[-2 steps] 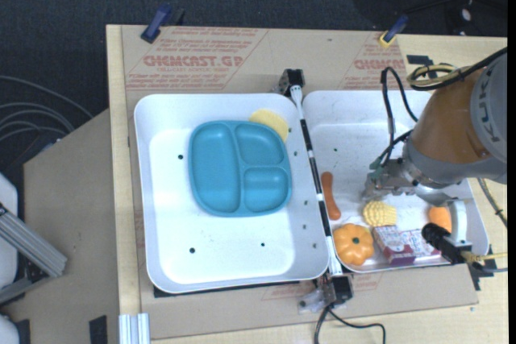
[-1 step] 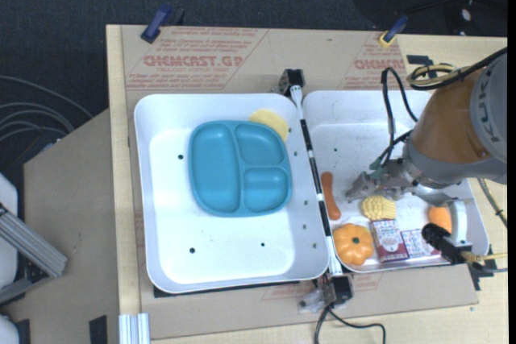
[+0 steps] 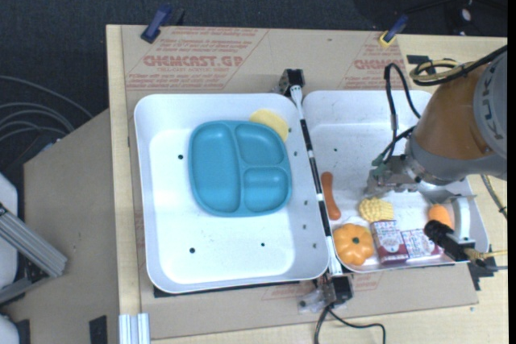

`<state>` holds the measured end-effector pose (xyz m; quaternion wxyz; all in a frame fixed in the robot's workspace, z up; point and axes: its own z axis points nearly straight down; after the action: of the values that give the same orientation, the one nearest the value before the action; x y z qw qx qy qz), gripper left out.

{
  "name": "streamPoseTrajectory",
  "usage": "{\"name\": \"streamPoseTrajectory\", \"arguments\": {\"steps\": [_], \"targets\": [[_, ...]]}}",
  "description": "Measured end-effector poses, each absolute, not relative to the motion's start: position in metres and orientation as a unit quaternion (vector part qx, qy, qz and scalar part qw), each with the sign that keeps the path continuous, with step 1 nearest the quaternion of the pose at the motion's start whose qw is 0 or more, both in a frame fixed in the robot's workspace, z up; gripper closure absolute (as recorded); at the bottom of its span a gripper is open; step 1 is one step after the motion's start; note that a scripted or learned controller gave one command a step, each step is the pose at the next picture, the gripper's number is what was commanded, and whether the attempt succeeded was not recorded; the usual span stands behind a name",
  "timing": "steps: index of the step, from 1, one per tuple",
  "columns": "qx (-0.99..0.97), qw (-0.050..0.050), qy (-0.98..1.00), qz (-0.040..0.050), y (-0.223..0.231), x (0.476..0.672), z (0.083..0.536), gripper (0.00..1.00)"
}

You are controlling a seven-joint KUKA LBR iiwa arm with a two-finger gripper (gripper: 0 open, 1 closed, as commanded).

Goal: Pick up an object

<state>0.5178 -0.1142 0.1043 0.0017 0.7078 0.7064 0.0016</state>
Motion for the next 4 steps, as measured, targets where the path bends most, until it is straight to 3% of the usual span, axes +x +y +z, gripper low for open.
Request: {"name": "streamPoseTrajectory", "arguments": {"steps": [1,2,3,4], "targets": [[0.708,0.001,0.707,0.0013,-0.114,0.518,0.104,0.0],[0.707,0.001,0.707,0.0007,-0.094,0.504,0.085,0.0],[0.707,-0.001,0.707,-0.0002,-0.093,0.479,0.085,0.0],[0.708,0.0,0.707,0.0004,-0.093,0.479,0.094,1.0]]}}
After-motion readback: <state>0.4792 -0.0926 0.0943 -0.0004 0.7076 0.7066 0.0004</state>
